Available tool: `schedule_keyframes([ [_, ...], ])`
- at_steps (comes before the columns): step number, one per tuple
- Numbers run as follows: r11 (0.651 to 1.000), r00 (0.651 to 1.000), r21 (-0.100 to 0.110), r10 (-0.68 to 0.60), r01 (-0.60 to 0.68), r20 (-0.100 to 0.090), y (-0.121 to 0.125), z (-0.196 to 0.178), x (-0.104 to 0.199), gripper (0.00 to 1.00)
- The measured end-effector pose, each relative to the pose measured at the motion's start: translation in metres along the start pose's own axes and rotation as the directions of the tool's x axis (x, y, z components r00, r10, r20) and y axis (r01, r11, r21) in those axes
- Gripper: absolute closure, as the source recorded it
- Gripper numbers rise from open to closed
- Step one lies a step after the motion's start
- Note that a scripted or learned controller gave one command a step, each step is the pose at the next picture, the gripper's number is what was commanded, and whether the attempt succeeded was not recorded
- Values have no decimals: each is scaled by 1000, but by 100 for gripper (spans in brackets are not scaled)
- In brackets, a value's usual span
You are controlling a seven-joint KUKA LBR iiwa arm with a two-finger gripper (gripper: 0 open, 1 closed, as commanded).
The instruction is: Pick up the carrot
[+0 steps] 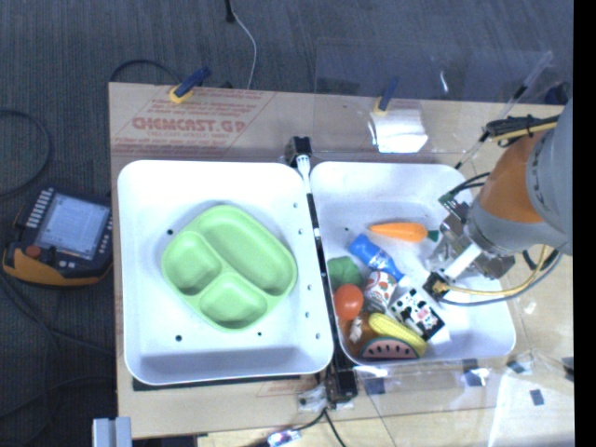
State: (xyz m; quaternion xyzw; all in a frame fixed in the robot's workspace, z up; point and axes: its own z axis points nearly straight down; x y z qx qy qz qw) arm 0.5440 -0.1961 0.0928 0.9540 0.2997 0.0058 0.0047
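Carrot is seen lying flat in the view-R bin, approx. upper-middle of the bin floor, long axis across the view, apart from the bin walls. Claw is positioned just beside the carrot's view-R end, low over the same bin. Contact btwn the two can't be told, nor whether the claw is spread or pressed together. Arm is reached in from view-R, w/ its orange band above the wrist.

A blue packet is found just below the carrot. Nearer the bin's view-L wall, a green item is set above a red ball. A yellow item, a watermelon slice and a black-and-white block are crowded at the near edge.

The view-L bin is occupied by a green divided plate w/ three compartments. Both bins are carried side by side on the tabletop.
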Motion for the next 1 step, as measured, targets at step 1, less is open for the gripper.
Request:
schedule_keyframes([
  [1, 1000, 1000, -1, -3, 3, -1, -1, 1, 1, 0],
])
